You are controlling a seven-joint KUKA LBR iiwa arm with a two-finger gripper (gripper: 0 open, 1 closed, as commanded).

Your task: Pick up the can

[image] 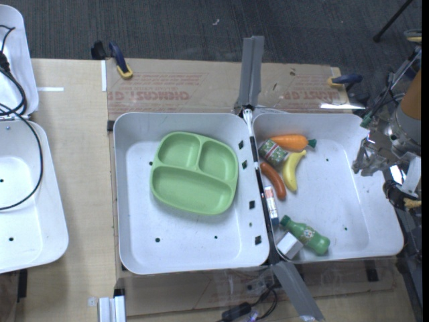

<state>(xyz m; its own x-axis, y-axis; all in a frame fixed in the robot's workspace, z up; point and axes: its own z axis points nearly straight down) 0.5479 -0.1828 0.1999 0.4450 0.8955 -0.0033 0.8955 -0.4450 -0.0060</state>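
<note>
Whether jaws of the grey two-finger gripper (367, 161) are parted or clenched cannot be told at the right bin's (348, 247) right edge, well apart from the small green-labelled can (273, 151) lying left beside an orange carrot (289, 141), so picking remains undone.

Even, fairly bright overhead light, with no strong single source. The two white bins (134, 200) are the brightest areas, close to washed out, with little surface detail on their floors. Shadows are soft and short: a faint one hugs the lower edge of the green plate (194, 173), and thin ones sit under the items in the right bin. The dark carpet (201, 12) at the top is dim and slightly grainy. The picture is mildly soft overall. The arm (402, 139) at the right edge looks blurred. Straight counter (74, 113) edges bow slightly near the frame's sides.
</note>
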